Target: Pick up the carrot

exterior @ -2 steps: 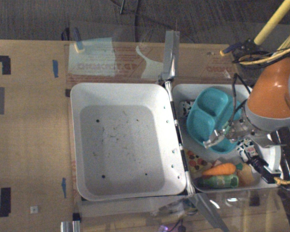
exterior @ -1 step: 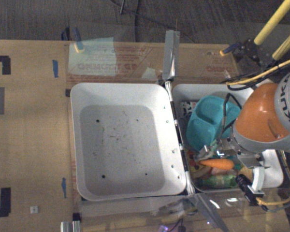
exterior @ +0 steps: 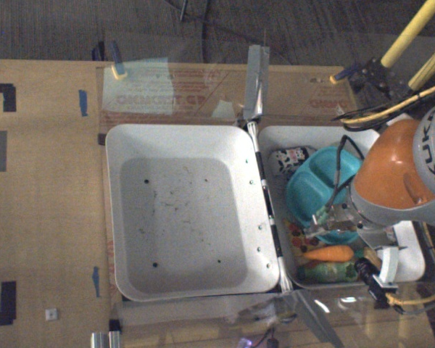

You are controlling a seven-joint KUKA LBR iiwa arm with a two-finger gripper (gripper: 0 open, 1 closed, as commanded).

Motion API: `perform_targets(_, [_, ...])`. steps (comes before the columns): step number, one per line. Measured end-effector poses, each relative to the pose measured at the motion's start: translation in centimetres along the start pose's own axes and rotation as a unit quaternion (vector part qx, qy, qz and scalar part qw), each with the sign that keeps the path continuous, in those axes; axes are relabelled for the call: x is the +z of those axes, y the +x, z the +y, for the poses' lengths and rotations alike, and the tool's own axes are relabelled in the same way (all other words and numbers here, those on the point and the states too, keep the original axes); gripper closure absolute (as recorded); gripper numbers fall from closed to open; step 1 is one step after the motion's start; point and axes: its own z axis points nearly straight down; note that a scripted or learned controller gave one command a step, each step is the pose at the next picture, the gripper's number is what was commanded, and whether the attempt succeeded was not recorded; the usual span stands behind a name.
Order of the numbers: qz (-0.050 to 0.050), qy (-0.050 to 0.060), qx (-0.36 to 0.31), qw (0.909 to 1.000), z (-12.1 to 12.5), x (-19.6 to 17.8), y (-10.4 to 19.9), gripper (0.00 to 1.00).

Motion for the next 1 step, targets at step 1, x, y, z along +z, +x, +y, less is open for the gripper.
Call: perform_targets(1, [-0.001,0.001,0.001,1.0000,-0.06,0.00,-0.17,0.00])
